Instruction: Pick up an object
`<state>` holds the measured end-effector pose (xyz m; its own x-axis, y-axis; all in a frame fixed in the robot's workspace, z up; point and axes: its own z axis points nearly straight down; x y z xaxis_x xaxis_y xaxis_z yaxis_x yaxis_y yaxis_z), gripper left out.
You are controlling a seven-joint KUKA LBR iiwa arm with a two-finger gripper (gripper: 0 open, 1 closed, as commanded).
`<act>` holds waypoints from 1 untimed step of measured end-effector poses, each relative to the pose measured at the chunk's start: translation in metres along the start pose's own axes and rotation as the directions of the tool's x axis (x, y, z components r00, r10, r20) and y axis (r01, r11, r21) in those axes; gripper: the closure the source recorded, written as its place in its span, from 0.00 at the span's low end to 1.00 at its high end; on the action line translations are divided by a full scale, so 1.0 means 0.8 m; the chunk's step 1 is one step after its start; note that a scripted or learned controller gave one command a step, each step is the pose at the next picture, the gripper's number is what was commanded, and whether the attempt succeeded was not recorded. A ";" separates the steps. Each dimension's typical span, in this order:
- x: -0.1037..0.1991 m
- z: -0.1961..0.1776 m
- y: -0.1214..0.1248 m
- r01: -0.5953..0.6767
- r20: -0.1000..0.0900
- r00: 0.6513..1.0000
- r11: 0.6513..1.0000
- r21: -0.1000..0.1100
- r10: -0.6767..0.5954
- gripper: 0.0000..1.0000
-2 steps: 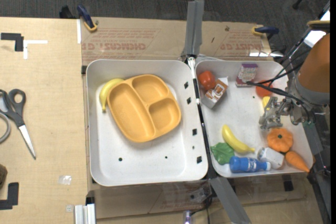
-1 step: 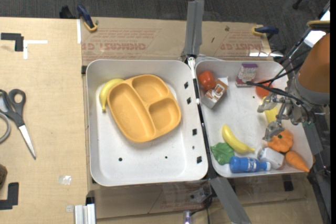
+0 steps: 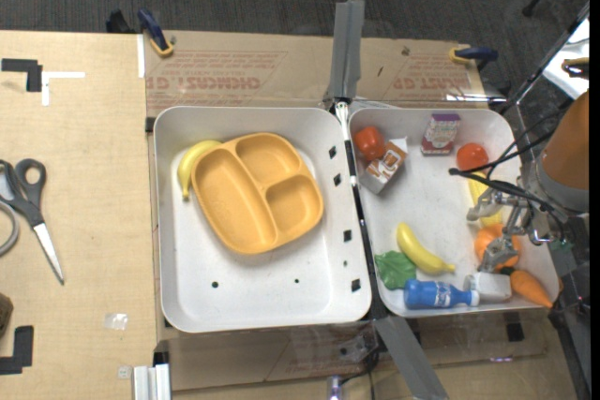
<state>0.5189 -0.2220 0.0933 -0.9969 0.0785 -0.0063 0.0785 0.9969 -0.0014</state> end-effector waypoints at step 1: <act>-0.003 -0.013 0.001 0.004 0.004 1.000 1.000 0.001 -0.004 1.00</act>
